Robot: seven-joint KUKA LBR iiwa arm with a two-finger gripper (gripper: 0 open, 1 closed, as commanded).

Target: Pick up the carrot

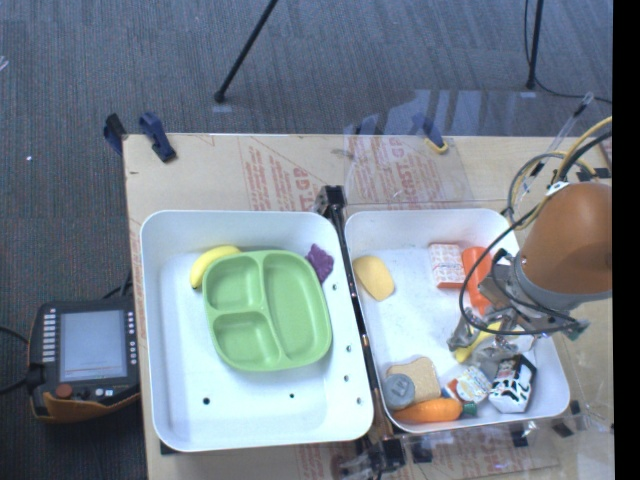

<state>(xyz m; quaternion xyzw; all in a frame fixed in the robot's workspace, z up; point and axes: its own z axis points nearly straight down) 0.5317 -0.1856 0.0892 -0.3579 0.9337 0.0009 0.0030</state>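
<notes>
From the overhead camera view, the carrot (433, 410) lies on its side along the near wall of the right bin (400, 230), just beside a slice of toast (418, 378) and a grey round piece (400, 391), with a black-and-white cow-patterned carton (512, 388) close on its right. The arm (568, 240) reaches in from the right, and its gripper (487, 340) hangs low over the right-hand middle of that bin, near a yellow piece (470, 346) and well short of the carrot; whether the jaws are spread or closed I cannot tell, as the wrist hides them. I judge this to be the approach step, with nothing yet grasped. The next move calls for a shift toward the near wall and a descent in line with the carrot's length, taking care of the crowding toast and carton and of the bin wall. The same bin also holds a pale yellow piece (374, 277) and an orange-and-white packet (446, 265). The left bin (175, 408) carries a green divided plate (267, 308), a banana (212, 261) and a purple piece (320, 261). Both bins sit on a light wooden bench (230, 173) with printed red marks, over dark carpet (120, 48); a teach pendant (85, 356) lies on the floor at left.
</notes>
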